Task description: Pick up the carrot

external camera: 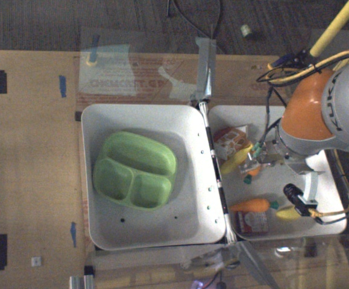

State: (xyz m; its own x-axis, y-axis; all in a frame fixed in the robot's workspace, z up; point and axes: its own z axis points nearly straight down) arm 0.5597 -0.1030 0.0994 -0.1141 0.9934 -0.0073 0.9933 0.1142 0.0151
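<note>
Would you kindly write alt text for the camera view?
A grey-and-orange arm reaches into the right bin, pincer above an orange carrot lying on the bin floor. The left bin holds a green divided plate.

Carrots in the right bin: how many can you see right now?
1. The carrot lies near the right bin's front edge, beside a red packet. The arm covers part of the bin, so another may be hidden.

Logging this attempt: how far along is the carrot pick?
Nothing looks done yet: the carrot lies flat on the floor of the right bin, near its front edge. The gripper is low in that bin, behind the carrot, among other toy food, not on it. Left: move over the carrot, grasp and lift.
</note>
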